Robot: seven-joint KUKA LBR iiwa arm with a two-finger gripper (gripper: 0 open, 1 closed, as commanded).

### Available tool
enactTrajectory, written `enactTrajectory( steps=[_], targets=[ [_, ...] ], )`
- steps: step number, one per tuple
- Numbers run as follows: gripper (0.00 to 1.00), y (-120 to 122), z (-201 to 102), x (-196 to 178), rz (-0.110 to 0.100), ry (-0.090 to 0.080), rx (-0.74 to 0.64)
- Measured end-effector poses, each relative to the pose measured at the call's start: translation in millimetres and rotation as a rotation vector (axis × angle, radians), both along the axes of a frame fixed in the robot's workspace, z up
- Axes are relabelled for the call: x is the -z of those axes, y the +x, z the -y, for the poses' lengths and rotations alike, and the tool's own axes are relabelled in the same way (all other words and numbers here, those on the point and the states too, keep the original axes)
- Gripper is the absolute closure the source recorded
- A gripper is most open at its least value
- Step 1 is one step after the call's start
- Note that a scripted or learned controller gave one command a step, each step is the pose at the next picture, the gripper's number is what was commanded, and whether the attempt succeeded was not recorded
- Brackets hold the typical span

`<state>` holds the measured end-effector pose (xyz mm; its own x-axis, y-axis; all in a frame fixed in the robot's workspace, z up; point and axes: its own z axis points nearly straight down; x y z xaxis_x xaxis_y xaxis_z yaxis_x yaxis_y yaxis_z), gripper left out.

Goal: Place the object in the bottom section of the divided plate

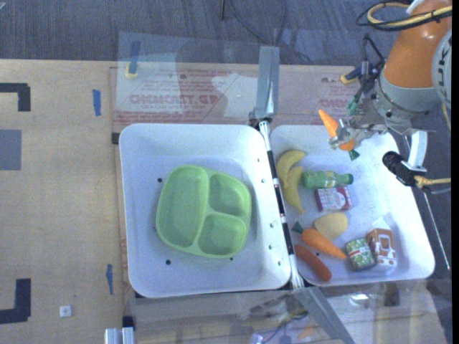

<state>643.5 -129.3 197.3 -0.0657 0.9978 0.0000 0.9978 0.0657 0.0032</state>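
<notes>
A green divided plate (204,210) lies in the left white bin (143,149); it has one long section on the left and two smaller ones on the right. My gripper (343,133) hangs over the upper left corner of the right bin (419,256). It is shut on a small orange carrot-like piece (328,123), whose ends stick out on either side of the fingers. The piece is lifted off the bin floor, to the right of the plate and beyond the divider between the bins.
The right bin holds a banana (290,174), a green bottle (326,179), a red and white packet (333,199), a yellow potato-like lump (330,224), a carrot (323,243), a red sausage shape (314,261), a green can (358,254) and a small carton (384,246).
</notes>
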Motion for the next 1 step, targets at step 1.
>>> enactTrajectory(
  steps=[1],
  targets=[
    [1.0,-34.2,-89.0,12.4,-0.003,0.0,-0.135]
  ],
)
